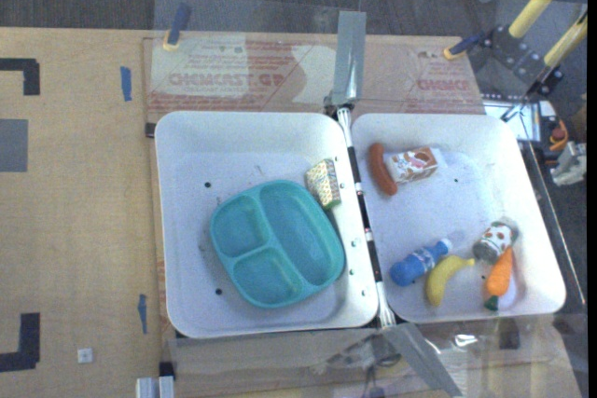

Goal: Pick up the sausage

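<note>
Worktop, two white bins. Sausage [381, 169] — right bin [536, 228], far-left corner, touching snack packet [412, 165], just beside the bin wall. Risk: gripper snagging packet or wall. Gripper state: cannot tell.

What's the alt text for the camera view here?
A sausage lies at the right bin's far left, beside a snack packet; a blue bottle, banana and carrot sit nearer. The left bin holds a teal tray.

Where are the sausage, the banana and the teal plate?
sausage [381, 170]: camera view, middle of its length.
banana [446, 278]: camera view, middle of its curve.
teal plate [220, 249]: camera view, left rim.
</note>
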Robot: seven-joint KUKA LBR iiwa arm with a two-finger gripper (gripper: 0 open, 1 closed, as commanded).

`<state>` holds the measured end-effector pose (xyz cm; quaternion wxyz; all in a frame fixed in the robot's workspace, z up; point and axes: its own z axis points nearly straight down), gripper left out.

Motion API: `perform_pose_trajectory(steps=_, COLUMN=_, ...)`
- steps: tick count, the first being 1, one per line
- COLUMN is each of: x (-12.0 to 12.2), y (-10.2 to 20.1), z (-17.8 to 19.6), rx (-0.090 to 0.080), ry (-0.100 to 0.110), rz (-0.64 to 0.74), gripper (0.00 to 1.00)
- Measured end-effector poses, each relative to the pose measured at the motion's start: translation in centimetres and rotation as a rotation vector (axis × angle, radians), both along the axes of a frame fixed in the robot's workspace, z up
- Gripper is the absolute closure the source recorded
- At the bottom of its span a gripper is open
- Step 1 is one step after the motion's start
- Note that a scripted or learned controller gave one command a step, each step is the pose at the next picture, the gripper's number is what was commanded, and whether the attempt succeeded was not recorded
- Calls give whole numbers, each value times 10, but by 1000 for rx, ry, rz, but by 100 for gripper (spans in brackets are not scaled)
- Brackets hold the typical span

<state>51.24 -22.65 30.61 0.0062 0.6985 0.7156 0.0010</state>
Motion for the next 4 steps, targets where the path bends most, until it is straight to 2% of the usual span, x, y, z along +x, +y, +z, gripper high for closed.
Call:
perform_pose_trajectory(steps=1, x=-33, y=3, z=-77, rx=6, ry=10, rz=175, gripper=100)
perform_pose_trajectory(steps=4, x=-30, y=-1, z=-46, rx=-3, ry=-2, rz=169, gripper=100)
